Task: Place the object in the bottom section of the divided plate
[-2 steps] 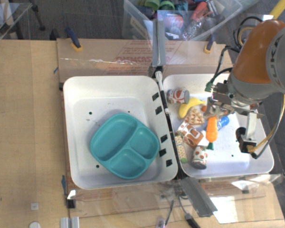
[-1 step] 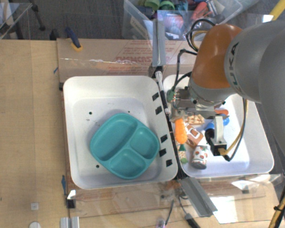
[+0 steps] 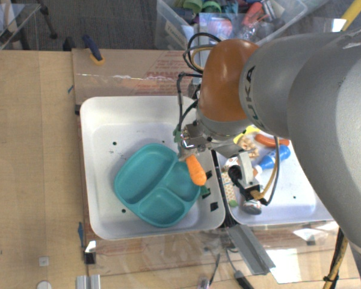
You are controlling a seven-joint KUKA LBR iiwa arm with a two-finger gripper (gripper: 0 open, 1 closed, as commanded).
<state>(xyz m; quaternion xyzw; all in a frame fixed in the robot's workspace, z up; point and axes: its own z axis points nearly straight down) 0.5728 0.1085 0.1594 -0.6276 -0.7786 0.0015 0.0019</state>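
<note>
Camera view looks down on a wooden tabletop (image 3: 30, 161) with the grey arm (image 3: 313, 101) filling the right side, its orange band (image 3: 225, 83) above the wrist. Two white bins sit side by side: the left bin (image 3: 102, 131) holds a teal divided plate (image 3: 153, 185), and the right bin (image 3: 301, 191) holds a clutter of small items, among them a blue piece (image 3: 268, 160) and an orange-red piece (image 3: 268, 141). A clear tub of mixed toys (image 3: 228, 5) stands at the top. The tool (image 3: 189, 152) hangs over the plate's right edge, clenched on an orange carrot (image 3: 196, 170), which points down toward the plate's right-hand section.
</note>
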